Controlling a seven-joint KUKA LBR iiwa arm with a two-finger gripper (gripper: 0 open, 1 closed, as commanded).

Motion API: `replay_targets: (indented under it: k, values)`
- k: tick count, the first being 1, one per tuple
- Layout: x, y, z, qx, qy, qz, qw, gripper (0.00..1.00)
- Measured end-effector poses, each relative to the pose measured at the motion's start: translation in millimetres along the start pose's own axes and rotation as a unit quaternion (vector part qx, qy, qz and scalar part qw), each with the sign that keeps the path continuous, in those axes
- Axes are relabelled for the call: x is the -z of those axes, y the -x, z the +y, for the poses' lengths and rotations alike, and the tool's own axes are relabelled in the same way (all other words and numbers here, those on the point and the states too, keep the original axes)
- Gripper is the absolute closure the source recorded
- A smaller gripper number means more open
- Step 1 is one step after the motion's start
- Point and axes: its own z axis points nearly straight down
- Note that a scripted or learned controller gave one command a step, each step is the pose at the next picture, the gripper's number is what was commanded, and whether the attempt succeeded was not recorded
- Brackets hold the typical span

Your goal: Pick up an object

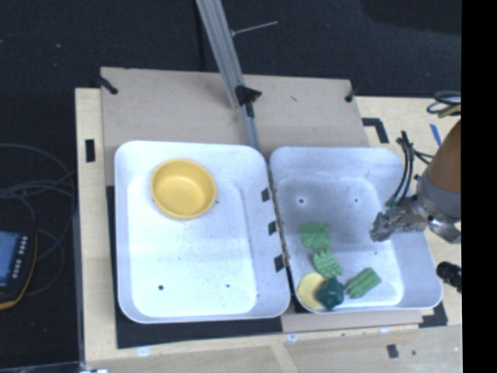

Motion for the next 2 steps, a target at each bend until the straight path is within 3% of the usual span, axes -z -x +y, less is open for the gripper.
replay_targets:
  k: [2]
  values:
    - [96.7, 4.4, 7.0, 0.0, 0.002, -0.001, 1.0, 1.0]
